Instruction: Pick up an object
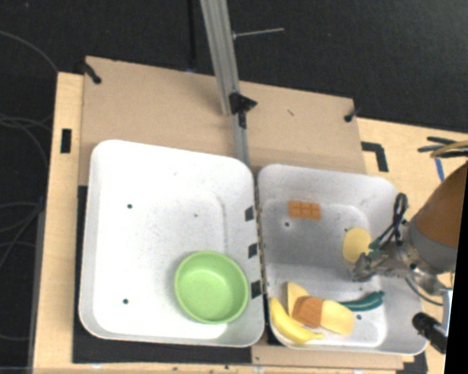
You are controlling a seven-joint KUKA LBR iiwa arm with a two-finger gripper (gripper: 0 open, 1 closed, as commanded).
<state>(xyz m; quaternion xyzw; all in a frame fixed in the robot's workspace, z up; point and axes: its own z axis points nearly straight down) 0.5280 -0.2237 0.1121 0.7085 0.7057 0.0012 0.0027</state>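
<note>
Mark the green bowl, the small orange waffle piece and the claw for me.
green bowl (211,287), camera view, inner floor.
orange waffle piece (304,210), camera view, its middle.
claw (363,270), camera view, at its tips.

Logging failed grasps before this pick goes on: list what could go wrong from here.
1. The tool sits low in the right bin beside a yellow piece; it may nudge it away rather than grip it.
2. The banana, brown block and teal item lie crowded, so a grasp there could catch two.

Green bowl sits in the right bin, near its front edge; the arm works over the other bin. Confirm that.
Wrong bin. The camera view shows the green bowl in the left bin, near its front edge; the arm works over the other bin.
</note>
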